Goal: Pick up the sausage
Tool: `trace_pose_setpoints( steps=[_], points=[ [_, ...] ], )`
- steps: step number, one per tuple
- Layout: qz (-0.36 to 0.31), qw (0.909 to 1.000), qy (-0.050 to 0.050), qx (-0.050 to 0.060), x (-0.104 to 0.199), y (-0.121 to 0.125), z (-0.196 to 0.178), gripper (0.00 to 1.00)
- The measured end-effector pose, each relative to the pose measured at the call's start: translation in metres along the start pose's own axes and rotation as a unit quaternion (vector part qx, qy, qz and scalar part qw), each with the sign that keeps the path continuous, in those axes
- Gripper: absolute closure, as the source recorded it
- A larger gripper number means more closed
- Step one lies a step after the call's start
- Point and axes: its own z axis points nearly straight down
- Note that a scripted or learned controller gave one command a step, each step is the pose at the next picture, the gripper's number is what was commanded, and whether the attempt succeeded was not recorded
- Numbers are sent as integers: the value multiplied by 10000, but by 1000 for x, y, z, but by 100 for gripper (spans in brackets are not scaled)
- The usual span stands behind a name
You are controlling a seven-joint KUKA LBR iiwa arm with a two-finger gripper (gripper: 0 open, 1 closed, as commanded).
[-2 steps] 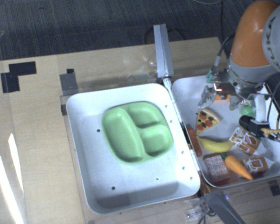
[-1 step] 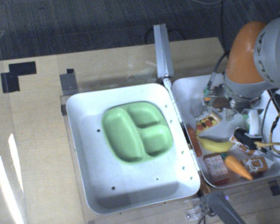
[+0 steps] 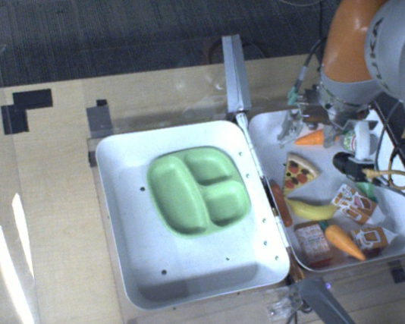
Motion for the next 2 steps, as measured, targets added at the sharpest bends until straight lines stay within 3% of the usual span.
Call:
trace_pose_setpoints(
  steps=[1,2],
  points=[
    [328,9995,4,-6,-25,-31,97,0],
    [325,9995,20,-38,-23,-29,84,100]
  ],
)
